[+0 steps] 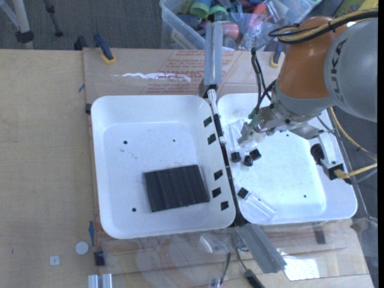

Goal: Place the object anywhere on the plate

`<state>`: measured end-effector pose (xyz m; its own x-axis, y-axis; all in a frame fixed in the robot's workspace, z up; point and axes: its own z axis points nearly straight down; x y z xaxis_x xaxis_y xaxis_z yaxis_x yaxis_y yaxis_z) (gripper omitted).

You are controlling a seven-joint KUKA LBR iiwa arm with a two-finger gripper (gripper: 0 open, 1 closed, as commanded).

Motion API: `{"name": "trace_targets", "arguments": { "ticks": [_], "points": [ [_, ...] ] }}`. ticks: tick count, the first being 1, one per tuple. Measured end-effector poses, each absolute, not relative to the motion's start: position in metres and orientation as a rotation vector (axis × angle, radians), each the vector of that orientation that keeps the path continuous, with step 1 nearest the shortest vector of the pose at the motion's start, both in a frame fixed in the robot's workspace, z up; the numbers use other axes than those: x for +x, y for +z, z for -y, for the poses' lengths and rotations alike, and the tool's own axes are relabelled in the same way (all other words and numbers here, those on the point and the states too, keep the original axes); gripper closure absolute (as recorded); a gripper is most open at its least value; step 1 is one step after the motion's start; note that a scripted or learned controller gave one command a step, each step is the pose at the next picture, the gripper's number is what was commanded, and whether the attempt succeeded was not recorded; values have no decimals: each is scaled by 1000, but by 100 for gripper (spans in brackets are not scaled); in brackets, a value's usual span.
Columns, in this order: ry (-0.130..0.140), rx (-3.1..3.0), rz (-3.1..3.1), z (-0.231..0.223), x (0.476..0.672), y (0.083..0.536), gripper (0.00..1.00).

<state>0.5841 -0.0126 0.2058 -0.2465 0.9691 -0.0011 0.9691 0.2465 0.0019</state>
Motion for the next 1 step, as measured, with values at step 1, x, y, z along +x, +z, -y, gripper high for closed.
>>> {"name": "trace_targets", "arguments": {
  "ticks": [1],
  "points": [
    [-5,2137,-2309,-52,534,196,100]
  ]
}}
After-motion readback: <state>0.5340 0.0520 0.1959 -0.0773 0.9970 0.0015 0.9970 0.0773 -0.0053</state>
